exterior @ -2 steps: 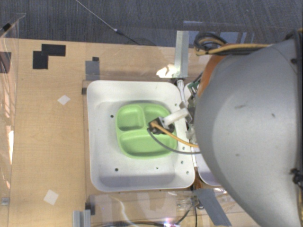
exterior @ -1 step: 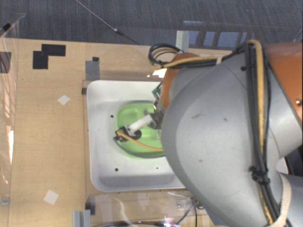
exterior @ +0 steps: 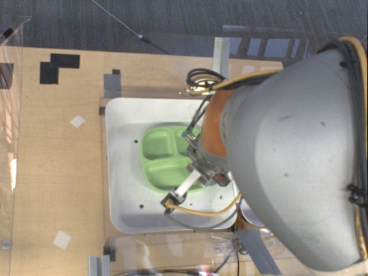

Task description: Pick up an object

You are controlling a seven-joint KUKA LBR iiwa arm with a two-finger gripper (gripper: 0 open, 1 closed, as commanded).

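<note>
A light green plate (exterior: 163, 154) with divided compartments lies flat in the middle of the left white bin (exterior: 119, 154). My gripper (exterior: 198, 167) hangs low over the plate's right edge, just below the orange band of the wrist. The wrist and the big grey arm hide the plate's right side. Whether the gripper touches the plate cannot be made out.
The grey arm (exterior: 299, 154) covers the right half of the view, including the second bin. A coil of black cable (exterior: 202, 78) sits behind the bin's far edge. Black marks (exterior: 57, 66) lie on the wooden bench at the far left.
</note>
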